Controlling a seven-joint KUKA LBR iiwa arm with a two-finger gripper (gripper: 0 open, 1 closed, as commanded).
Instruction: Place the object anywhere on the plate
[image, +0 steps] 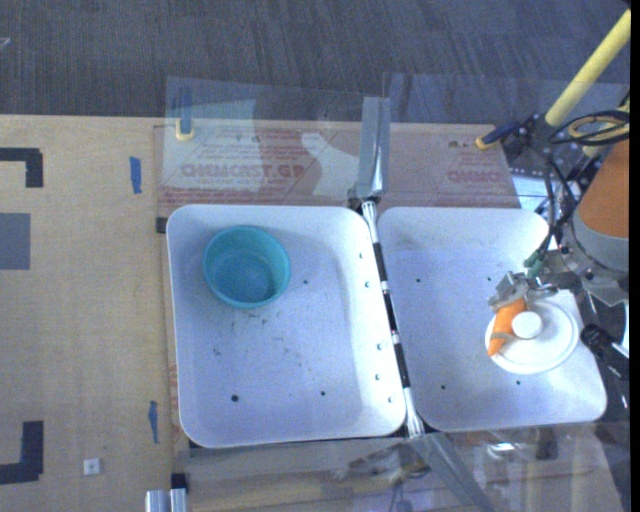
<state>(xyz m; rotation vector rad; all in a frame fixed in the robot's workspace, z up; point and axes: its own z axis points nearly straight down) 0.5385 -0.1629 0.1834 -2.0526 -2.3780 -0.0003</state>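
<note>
A small orange object (503, 327) lies at the left rim of a round white plate (556, 346) in the right bin (450, 380); a small white round piece (527, 325) sits right beside it on the plate. My gripper (519, 289) hangs just above and behind the orange object, at the plate's upper left edge. The view is too small to tell whether the gripper touches the object. The arm with its orange band (608, 200) comes in from the right.
A teal bowl (246, 265) stands in the upper left of the left bin (270, 400). A metal divider (385, 310) runs between the bins. Cables and a yellow rod (590, 68) sit at the upper right, behind the right bin.
</note>
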